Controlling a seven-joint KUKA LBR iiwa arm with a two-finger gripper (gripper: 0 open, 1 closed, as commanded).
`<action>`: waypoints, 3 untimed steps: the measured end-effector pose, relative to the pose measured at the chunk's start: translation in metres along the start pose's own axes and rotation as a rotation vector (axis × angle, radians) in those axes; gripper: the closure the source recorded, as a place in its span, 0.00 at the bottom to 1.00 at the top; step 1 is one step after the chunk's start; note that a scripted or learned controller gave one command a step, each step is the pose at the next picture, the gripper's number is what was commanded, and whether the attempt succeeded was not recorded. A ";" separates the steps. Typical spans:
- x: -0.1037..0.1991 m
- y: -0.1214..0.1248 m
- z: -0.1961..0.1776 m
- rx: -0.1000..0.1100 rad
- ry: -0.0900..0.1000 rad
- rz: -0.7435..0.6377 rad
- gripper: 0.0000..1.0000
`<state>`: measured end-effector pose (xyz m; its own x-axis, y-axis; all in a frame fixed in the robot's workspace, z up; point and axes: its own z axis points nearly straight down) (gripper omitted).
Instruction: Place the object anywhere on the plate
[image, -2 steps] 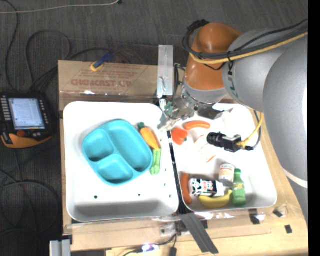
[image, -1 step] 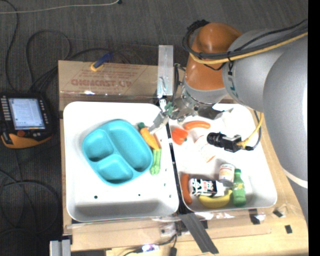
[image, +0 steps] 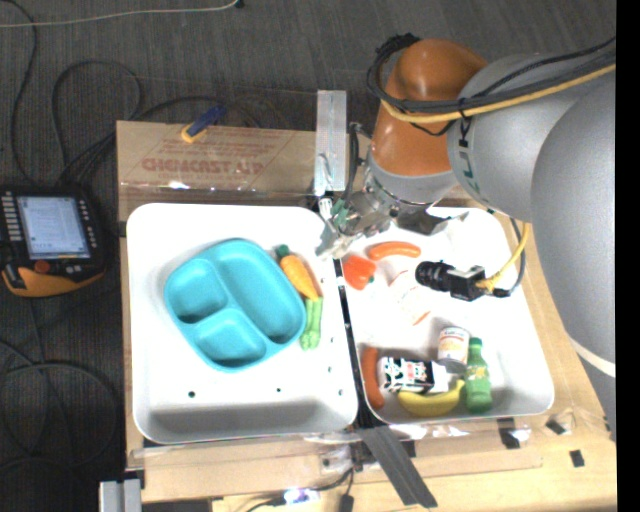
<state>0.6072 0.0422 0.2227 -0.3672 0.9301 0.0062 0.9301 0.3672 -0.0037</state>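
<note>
1. Carrot (image: 299, 276), probably your object, lies in the left bin against the plate's (image: 235, 300) view-right rim, its long axis running along that rim.
2. Your gripper (image: 338, 228) hangs near the bins' divider, up and right of it; you cannot tell whether it is open or closed.

Plate (image: 235, 303): turquoise, 3 compartments, rounded corners, lying flat but turned diagonal in L bin, approx centre. Compartments hold nothing.

Carrot (image: 299, 275): orange toy w/ dark green top at upper end, lying just off plate's upper-R edge, long axis running down-right; touching or overlapping the rim, can't tell which.

Green pod-like piece (image: 312, 324): slim, light green, roughly vertical, directly below carrot, beside plate's R edge, near the wall between bins.
</note>
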 end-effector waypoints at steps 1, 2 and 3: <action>0.000 0.000 0.000 0.000 0.000 0.000 0.00; 0.001 0.001 -0.008 0.000 0.003 -0.002 1.00; 0.073 -0.014 0.038 -0.001 -0.004 -0.176 1.00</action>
<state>0.5675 0.1053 0.1857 -0.5247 0.8513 0.0024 0.8513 0.5247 -0.0018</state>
